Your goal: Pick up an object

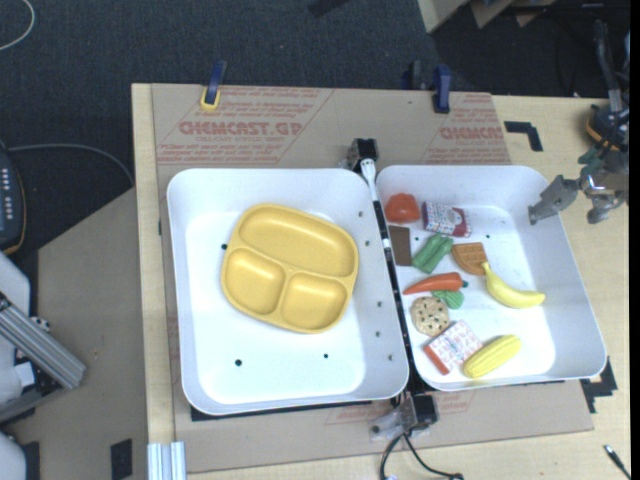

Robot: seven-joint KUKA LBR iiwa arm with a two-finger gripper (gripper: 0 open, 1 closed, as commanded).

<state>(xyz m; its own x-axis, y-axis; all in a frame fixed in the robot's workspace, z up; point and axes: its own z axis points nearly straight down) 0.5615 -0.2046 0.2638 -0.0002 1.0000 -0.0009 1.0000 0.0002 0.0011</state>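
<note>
Brown cardboard-topped bench [300, 118] over dark carpet [150, 28]; tool [570, 196] state unclear at right bin [570, 268] edge.

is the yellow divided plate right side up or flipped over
Right side up: the yellow divided plate in the left bin shows its three hollow compartments facing the camera.
</note>
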